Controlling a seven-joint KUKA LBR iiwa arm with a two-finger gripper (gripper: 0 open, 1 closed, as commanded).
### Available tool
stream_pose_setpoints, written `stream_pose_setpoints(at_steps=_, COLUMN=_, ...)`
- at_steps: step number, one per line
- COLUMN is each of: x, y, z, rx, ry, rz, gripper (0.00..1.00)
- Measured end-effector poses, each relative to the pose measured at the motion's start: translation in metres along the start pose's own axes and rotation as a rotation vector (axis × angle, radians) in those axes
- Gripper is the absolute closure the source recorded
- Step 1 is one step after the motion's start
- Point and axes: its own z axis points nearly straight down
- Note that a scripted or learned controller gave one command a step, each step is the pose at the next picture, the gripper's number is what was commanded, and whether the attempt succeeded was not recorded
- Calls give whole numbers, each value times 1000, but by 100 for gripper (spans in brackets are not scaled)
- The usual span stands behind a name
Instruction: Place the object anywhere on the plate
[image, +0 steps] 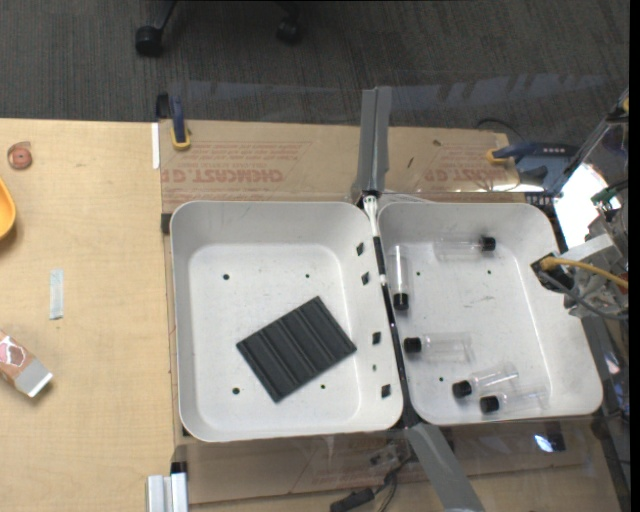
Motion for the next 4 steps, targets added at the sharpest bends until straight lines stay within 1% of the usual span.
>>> stream_pose_setpoints(at_steps=1, x=22, y=-95, z=-40, rx=-1, ry=3, rz=-90, gripper=100)
stream_pose_setpoints(at_steps=2, x=57, y=-160, z=-69, rx=-2, ry=2, rz=-183, gripper=100)
stream_pose_setpoints(at_steps=3, x=77, y=-204, z=-77, rx=-2, ry=1, rz=-770, gripper=100)
stream_pose_setpoints(at_steps=4, x=106, y=-284, z=-121, rx=-5, ry=2, rz=-1021, gripper=100)
